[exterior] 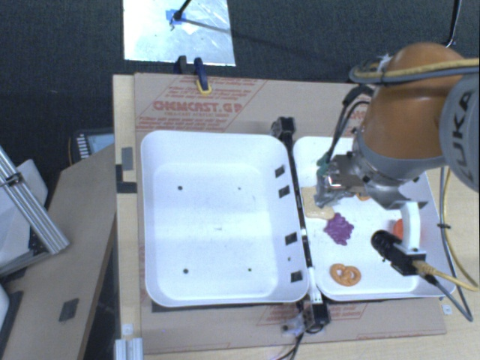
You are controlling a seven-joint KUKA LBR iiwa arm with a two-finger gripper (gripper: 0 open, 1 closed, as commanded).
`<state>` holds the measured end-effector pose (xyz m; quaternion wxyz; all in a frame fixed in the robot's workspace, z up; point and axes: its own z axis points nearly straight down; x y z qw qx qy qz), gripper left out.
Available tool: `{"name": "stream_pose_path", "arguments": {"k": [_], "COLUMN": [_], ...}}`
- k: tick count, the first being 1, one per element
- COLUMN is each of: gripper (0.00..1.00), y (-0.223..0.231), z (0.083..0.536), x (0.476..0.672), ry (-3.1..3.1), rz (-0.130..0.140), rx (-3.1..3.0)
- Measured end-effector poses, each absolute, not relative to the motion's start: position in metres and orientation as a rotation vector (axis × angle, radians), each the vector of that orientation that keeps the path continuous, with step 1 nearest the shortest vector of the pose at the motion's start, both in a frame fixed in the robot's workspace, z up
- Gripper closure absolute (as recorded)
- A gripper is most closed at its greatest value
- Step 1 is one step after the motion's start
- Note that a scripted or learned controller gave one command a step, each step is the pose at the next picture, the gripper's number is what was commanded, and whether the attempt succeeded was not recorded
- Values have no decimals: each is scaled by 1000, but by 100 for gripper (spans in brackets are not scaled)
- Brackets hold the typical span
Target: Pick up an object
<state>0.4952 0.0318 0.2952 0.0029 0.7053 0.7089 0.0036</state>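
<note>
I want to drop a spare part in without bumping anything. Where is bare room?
The left bin is bare throughout. The right bin is crowded: the end effector, a purple grape bunch, a pretzel and an orange piece.

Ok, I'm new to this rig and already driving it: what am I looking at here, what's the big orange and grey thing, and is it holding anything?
This is one picture from a fixed camera above the bench, looking down at a slant. The big grey and orange shape is the robot arm, reaching in from the right. At its end is the gripper, low over the right bin. The left bin sits beside it. In the right bin lie a purple lump, a pretzel, a pale yellow flat piece right by the gripper, and an orange-red thing partly hidden by the arm. I cannot tell from this view whether the gripper holds anything.
</note>
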Motion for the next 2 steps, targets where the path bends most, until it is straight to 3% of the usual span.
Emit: {"name": "stream_pose_path", "arguments": {"k": [1,2], "gripper": [100,100], "y": [76,122], "z": [413,496], "x": [499,486], "ry": [2225,2228], "rz": [22,18], "rx": [2206,2208]}}
